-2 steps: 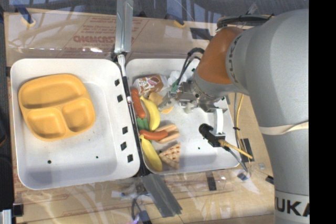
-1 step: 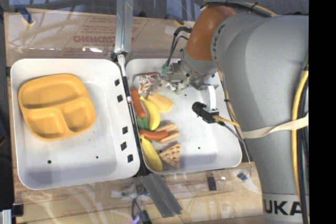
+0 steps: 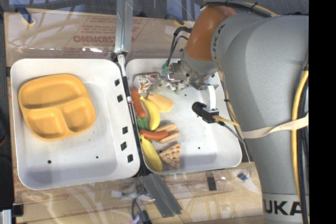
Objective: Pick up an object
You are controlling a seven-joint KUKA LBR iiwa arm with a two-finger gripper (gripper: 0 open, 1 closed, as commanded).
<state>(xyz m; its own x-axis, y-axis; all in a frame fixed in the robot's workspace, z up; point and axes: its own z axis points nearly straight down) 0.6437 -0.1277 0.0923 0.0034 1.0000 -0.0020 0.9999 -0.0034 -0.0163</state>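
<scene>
Grey arm with orange band reaches over the shallow white right-hand bin (image 3: pixel 220 149). Hand (image 3: pixel 176 78) sits low at that bin's far edge; cannot tell its state. Toy food is heaped along the bin's left wall: yellow plastic banana (image 3: pixel 153 114), red sausage-shaped piece (image 3: pixel 154 135), small printed packet (image 3: pixel 147 81) just left of the hand. Best approach, I judge: drop straight onto one piece standing apart, avoiding the wall. Letters "UKA" (image 3: pixel 278 209) readable on the arm's base.
</scene>
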